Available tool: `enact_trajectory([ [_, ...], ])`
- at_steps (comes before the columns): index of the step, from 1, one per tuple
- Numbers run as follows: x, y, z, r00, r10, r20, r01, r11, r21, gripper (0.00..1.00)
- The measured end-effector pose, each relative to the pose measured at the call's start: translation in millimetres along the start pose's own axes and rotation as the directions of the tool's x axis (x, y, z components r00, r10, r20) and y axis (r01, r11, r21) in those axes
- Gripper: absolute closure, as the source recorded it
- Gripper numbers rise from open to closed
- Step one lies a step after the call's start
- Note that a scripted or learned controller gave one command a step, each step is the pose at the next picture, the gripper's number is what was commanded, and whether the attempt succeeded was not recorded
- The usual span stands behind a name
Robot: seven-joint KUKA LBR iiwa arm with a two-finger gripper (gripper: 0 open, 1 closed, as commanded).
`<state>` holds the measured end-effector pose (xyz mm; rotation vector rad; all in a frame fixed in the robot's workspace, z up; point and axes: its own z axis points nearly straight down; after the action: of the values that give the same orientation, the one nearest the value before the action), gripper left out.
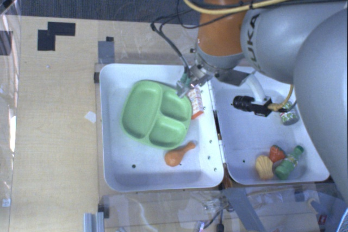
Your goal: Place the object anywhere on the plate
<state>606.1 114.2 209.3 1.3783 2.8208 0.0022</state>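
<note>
Arm reads "UKA" — packet's label is illegible.

Green plate, orange drumstick, white bins, grey-and-orange arm.

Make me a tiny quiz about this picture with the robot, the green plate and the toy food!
1. True or false: the green plate lies in the left bin.
2. Which toy lies just below the plate? A) orange chicken drumstick B) green bottle C) strawberry
3. Fill in: the pincer hangs over the plate's upper ____ edge, with a small packet just beneath it.

Key: 1 true; 2 A; 3 right.
</note>
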Motion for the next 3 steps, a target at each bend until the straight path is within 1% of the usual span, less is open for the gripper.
enact_trajectory([
  [1, -0.1, 0.1, -0.5, 1.000, 0.000, 0.000, 0.000, 1.000, -0.001, 0.00],
  [2, -48.7, -9.0, 26.0, 0.915, 0.404, 0.001, -0.404, 0.915, 0.001, 0.00],
  [3, -54.5, -10.3, 25.8, 0.719, 0.695, 0.001, -0.695, 0.719, 0.001, 0.00],
])
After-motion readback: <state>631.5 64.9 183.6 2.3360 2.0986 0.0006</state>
